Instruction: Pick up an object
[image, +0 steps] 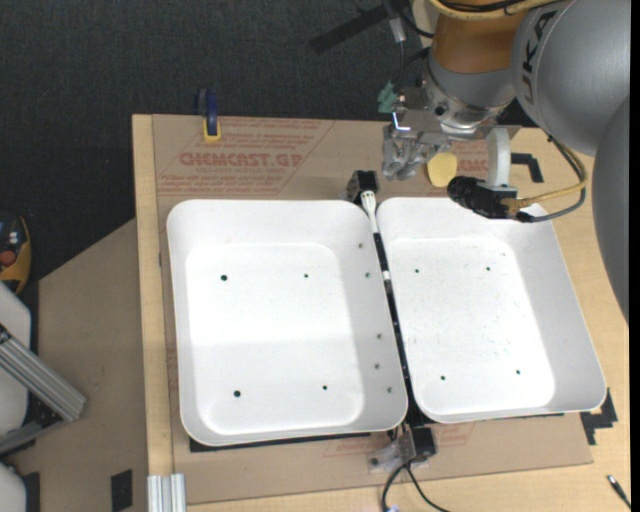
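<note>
Seen from the fixed camera above the bench: the grey arm (575, 70), its orange band (475, 40) near the top edge, reaches in from 2 o'clock and holds its gripper (402, 160) over the brown cardboard sheet (260, 160), just beyond the far rims of the two white bins. From this angle I cannot tell how far the gripper is open, nor whether it has hold of anything.

A small pale yellow object (441, 167) sits just beside the gripper, at its 3 o'clock, outside both bins and just past the far rim of the right bin (572, 330). I cannot tell whether it touches the gripper or whether it rests on the cardboard.

At the gripper's 7 o'clock, close by, a black clip (361, 185) sits where the left bin (185, 300) and the right bin meet at their far corners; the dark seam between the bins runs from it toward 6 o'clock. A second clip (415, 442), with a cable trailing from it, is at the near end of that seam. Small dark dots mark the floors of both bins.

Well away toward 9 o'clock of the gripper, a blue-and-yellow clamp (209, 115) grips the cardboard's far edge, above red lettering printed on the sheet.
</note>
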